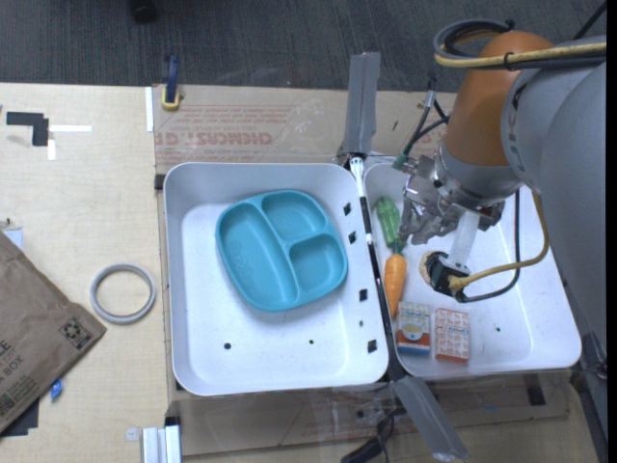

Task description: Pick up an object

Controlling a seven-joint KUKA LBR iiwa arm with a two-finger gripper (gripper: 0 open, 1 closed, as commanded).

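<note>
My gripper point(416, 228) hangs low in the right bin point(540, 345), near its left wall. Just left of the gripper lies a green cucumber-like toy point(387, 218), pointing along the wall. An orange carrot point(394, 278) sits below the green toy, a little down and left of the gripper. Two small boxes stand side by side at the bin's front: a blue and white one point(414, 328) and a red and white one point(451, 334). I see nothing clearly held by the gripper.
The left bin point(193, 355) holds a blue divided plate point(280, 249). A roll of tape point(122, 291) and a brown cardboard piece point(34, 326) lie on the bench to the left. The arm's big grey body covers the right bin's far right side.
</note>
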